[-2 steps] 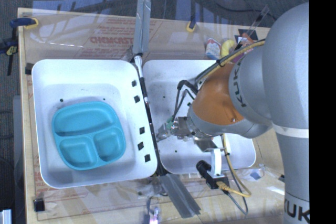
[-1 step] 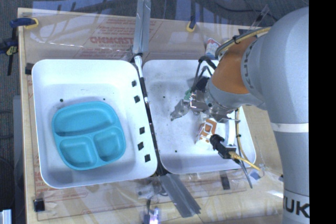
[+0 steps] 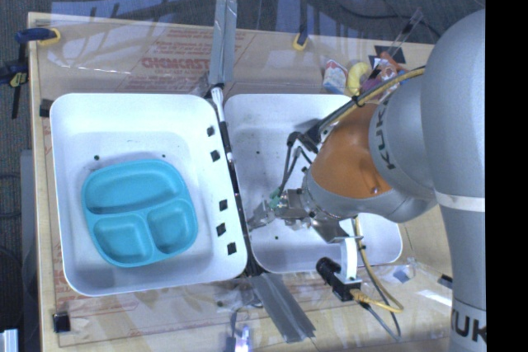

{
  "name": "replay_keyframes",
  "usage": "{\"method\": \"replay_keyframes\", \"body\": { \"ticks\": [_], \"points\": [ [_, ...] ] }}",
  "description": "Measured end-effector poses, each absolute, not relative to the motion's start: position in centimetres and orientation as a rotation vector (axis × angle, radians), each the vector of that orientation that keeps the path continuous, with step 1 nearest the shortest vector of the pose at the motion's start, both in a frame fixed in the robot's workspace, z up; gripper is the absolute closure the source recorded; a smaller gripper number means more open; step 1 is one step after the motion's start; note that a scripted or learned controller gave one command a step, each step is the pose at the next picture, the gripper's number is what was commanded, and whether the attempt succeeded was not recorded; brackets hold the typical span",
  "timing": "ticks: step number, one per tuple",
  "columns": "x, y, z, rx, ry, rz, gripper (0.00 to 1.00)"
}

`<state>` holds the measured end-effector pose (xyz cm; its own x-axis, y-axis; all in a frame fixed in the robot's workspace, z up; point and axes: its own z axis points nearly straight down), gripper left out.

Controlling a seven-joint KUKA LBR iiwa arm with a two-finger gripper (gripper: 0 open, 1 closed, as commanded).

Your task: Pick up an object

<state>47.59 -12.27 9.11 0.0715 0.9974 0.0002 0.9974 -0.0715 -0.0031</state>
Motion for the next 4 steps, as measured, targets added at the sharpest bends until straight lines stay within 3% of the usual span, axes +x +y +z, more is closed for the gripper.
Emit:
{"method": "replay_keyframes", "body": {
  "ticks": [1,2,3,4],
  "points": [
    [55.4,-14.5,20.5,-2.567,-1.806,0.002,0.00],
    [51.6,-17.0,10.9,-2.608,-1.749,-0.002,0.00],
    [47.7,-8.1,19.1,-2.441,-1.973,0.002,0.00],
    [47.7,-13.1,9.1,-2.473,-1.933,0.001,0.00]
  ]
}}
